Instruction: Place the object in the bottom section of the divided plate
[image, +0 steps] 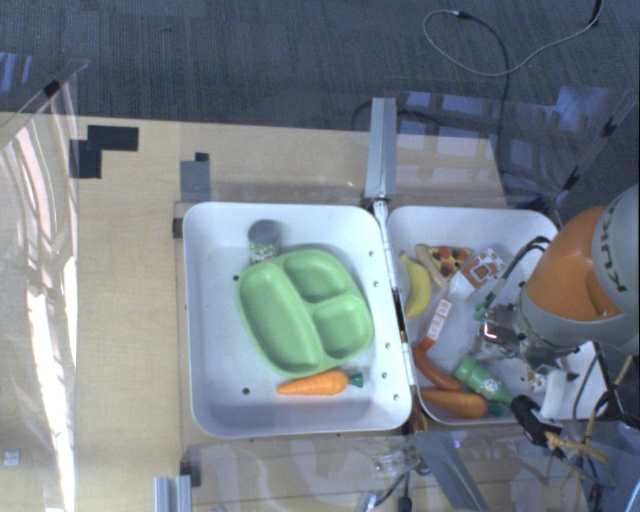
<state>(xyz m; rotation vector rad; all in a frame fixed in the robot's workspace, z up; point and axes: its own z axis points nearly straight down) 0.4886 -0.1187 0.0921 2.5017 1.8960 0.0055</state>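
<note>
A green divided plate (305, 307) lies tilted in the left bin (210, 390), with one long section and two smaller ones. An orange toy carrot (314, 384) rests on the bin floor just below the plate. My gripper (493, 335) hangs low in the right bin (520, 222), among the toy foods. It is just above a green bottle (481, 380) and beside a white carton (441, 318). The arm's grey body and orange band (568, 278) hide what lies under them.
A small grey can (263, 236) stands above the plate's upper edge. The right bin holds a banana (418, 287), a pizza slice (447, 259), a small box (487, 266) and two sausages (453, 402). A metal divider (381, 150) runs between the bins.
</note>
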